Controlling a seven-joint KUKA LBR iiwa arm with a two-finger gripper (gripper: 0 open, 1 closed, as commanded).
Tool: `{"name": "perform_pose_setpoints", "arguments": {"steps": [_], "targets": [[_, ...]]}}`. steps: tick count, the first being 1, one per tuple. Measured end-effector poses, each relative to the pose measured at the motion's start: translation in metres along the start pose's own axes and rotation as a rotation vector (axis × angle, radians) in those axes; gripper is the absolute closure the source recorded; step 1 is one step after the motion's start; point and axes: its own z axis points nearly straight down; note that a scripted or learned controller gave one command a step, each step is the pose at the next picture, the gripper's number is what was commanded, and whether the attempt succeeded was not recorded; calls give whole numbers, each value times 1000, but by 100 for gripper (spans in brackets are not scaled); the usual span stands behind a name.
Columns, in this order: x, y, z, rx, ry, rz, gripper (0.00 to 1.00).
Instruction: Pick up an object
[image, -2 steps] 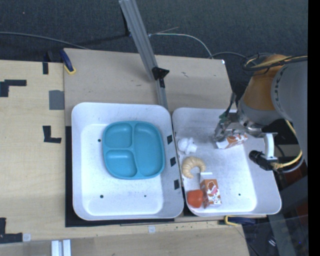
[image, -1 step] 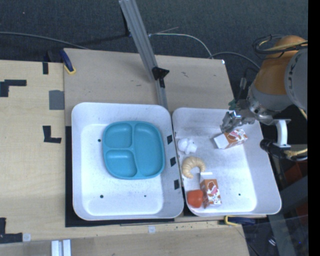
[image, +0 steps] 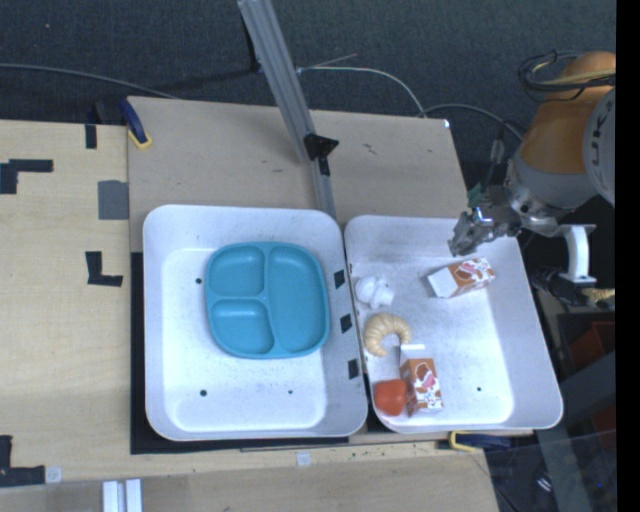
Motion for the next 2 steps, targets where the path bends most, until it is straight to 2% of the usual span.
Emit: {"name": "perform_pose_setpoints", "arguments": {"steps": [1, 2], "targets": [[53, 18, 1, 3, 2, -5, 100], [106, 16, 7, 4, 2, -5, 100]]}}
